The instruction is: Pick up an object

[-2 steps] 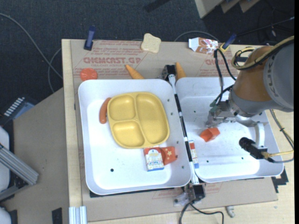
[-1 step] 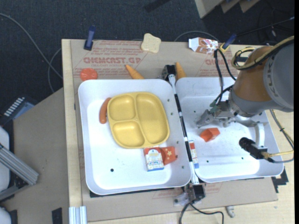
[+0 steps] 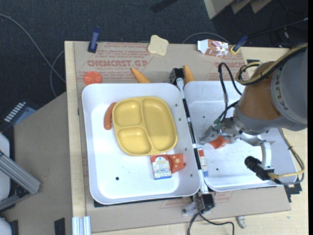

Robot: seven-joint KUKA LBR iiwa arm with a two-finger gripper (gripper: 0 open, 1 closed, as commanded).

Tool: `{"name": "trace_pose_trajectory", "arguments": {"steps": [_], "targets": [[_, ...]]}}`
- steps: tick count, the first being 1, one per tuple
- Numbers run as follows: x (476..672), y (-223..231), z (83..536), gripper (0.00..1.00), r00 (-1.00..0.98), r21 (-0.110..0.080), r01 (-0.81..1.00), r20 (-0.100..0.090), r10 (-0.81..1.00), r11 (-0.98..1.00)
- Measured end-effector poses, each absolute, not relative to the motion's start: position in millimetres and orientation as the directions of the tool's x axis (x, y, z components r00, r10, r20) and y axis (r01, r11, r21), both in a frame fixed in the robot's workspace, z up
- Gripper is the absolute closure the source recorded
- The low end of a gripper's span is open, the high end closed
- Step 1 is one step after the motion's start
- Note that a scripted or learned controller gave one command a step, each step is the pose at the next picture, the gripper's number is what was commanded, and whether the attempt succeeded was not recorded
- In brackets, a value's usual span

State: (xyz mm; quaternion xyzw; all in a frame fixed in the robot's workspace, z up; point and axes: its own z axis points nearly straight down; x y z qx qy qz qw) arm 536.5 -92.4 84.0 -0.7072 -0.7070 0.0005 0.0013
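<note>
Where the arm (image 3: 274,99) reaches into the right bin (image 3: 234,175), its hand (image 3: 213,136) sits low near that bin's left wall, pinching a small red object (image 3: 218,142). In the left bin (image 3: 98,180) lie a yellow tray (image 3: 145,125), a sausage (image 3: 107,117) and a small packet (image 3: 161,167).

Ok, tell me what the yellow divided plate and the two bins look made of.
Yellow divided plate: seemingly moulded plastic, matte, with rounded compartment ridges and a soft sheen. Left bin and right bin: probably thin formed plastic, smooth white, with rounded corners and faint glare.
</note>
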Motion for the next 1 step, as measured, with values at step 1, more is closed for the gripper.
{"name": "trace_pose_trajectory", "arguments": {"steps": [1], "targets": [[537.4,-92.4,94.5,1.0,0.001,0.001,1.0,0.001,1.0,-0.001]]}}
